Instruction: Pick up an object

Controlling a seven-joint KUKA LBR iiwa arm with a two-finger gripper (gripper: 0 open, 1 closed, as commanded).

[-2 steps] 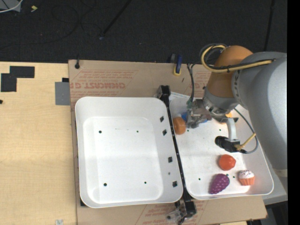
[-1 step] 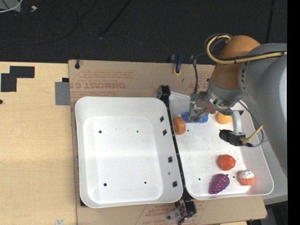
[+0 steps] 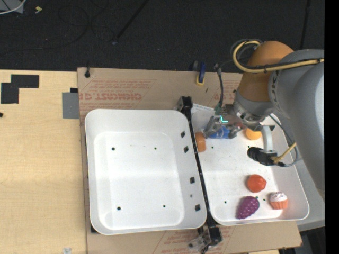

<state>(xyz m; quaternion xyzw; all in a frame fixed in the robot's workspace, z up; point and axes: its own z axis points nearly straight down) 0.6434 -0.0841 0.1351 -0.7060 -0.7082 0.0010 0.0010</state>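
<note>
The arm [image 3: 286, 78] reaches in over the far edge of the right bin [image 3: 233, 165], and its gripper [image 3: 220, 121] sits low near that bin's far left corner, over a blue object [image 3: 225, 133]. I cannot tell how far the claw is open or whether it has anything. The blue object lies directly under the claw, so it is probably the target; its long axis appears to run left to right. An orange piece [image 3: 200, 141] rests against the dividing wall just beside it. The left bin [image 3: 95, 142] adjoins. The benchtop [image 3: 37, 157] is pale board, the background dark
</note>
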